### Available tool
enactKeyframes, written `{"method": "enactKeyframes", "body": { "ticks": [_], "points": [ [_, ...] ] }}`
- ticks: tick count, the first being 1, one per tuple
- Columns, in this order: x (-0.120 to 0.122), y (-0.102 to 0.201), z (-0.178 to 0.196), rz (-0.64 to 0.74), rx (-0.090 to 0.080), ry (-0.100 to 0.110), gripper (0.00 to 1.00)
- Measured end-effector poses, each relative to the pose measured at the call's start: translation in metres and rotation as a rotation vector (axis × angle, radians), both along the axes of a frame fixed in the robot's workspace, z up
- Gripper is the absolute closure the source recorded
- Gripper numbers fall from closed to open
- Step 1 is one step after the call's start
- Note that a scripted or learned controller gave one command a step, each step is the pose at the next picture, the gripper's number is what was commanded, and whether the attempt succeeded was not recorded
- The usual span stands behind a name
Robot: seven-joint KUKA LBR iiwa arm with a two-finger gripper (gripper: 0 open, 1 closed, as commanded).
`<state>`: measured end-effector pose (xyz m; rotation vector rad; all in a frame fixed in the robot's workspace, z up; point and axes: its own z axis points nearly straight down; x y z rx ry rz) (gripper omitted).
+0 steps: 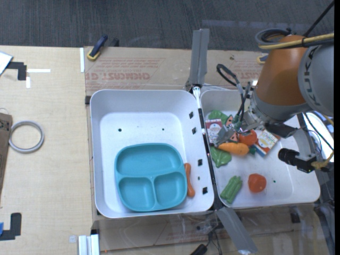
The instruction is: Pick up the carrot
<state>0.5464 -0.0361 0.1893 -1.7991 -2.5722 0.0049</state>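
Observation:
The carrot (pixel 234 148) is an orange, stubby piece lying on its side near the middle of the right bin (pixel 297 193). My gripper (pixel 229 135) hangs over the bin's left half. Its tip is just above and slightly left of the carrot, among the crowded items. The grey arm with its orange band (pixel 284 78) reaches in from the upper right and hides the back of the bin. I see nothing lifted off the bin floor.
Around the carrot lie a red-and-white packet (pixel 213 128), green leafy pieces (pixel 220 158), a red item (pixel 248 138) and a small box (pixel 266 141). A green vegetable (pixel 231 188) and a red tomato (pixel 257 183) sit nearer the front. The left bin (pixel 106 116) holds a teal divided plate (pixel 150 176) and a small orange stick (pixel 188 180).

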Motion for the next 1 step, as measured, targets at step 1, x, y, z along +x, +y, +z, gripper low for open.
{"method": "enactKeyframes", "body": {
  "ticks": [1],
  "points": [
    [-0.0023,-0.0653,-0.0992,0.056,0.001,-0.002,0.00]
  ]
}}
